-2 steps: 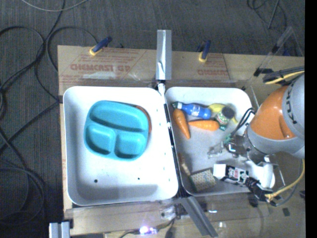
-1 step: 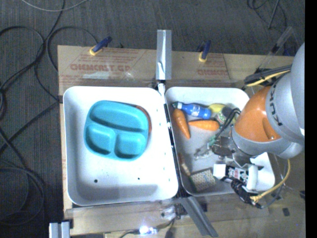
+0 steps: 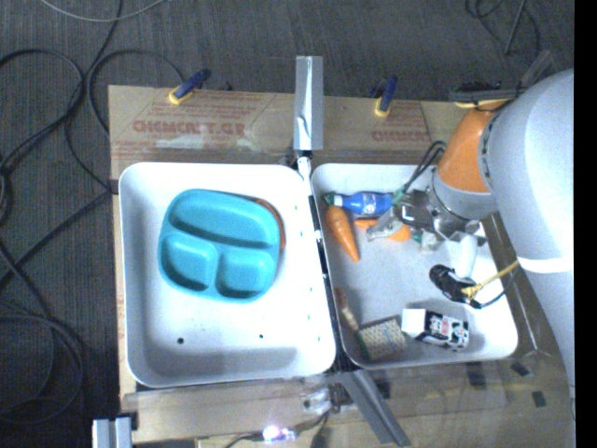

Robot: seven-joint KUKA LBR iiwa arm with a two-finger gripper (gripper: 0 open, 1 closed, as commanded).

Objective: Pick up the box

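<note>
**The box sits alone in the near right corner**

I am looking down at the bench through the one camera.

The arm comes in from the right. Its orange band is over the far right part of the right bin. The gripper hangs low in the far half of that bin. I cannot tell if it is wide or narrow, because it looks like a small grey blur from here. I see nothing held in it.

The box is small and white, with black and red on it. It lies flat in the near right part of the right bin, well apart from the gripper. Just to its left lies a speckled grey-brown pad.

A carrot lies near the left wall of the right bin, with its tip pointing near. A blue bottle lies on its side just past it, at the far wall. A small orange thing sits right beside the gripper.

The left bin holds a blue tray with three parts.
</note>
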